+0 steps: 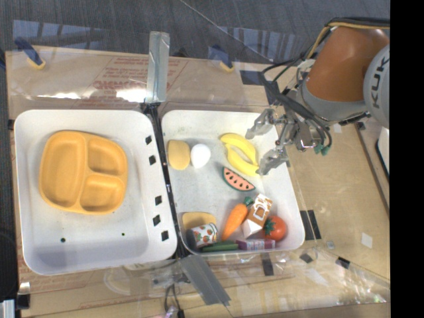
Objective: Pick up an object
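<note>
My gripper (263,142) hangs over the right edge of the right bin (199,121), fingers spread open with nothing between them. Just left of it lies a yellow banana (238,151), with a watermelon slice (238,179) below that. A tan bread piece (178,154) and a white egg (200,155) sit at the bin's left. Along the front are a carrot (233,220), a small carton (257,214), a tomato (275,228), a can (203,234) and a green and purple stick-shaped item (238,246).
The left bin (40,244) holds a yellow divided plate (83,171). A taped divider (158,71) runs between the bins. The arm's orange band (344,61) and cables stand over the bench at the right.
</note>
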Available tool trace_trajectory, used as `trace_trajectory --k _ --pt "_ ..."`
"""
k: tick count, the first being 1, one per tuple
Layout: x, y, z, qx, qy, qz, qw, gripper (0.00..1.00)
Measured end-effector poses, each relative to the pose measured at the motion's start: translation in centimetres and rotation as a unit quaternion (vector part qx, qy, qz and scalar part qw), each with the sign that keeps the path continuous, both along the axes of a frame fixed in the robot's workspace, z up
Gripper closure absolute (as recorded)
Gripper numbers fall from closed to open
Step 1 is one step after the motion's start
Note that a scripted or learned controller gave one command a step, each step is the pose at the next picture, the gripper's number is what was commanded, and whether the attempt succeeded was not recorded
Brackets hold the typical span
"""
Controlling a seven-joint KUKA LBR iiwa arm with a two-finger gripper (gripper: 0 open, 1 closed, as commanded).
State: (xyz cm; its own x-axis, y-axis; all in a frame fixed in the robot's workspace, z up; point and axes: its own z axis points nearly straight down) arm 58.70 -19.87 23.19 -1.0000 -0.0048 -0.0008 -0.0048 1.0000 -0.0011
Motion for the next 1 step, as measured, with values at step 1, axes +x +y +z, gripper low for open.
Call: trace_trajectory --k 1 --pt "-5.45 0.18 -13.87 -0.0004 -0.002 0.014 0.9999 0.0"
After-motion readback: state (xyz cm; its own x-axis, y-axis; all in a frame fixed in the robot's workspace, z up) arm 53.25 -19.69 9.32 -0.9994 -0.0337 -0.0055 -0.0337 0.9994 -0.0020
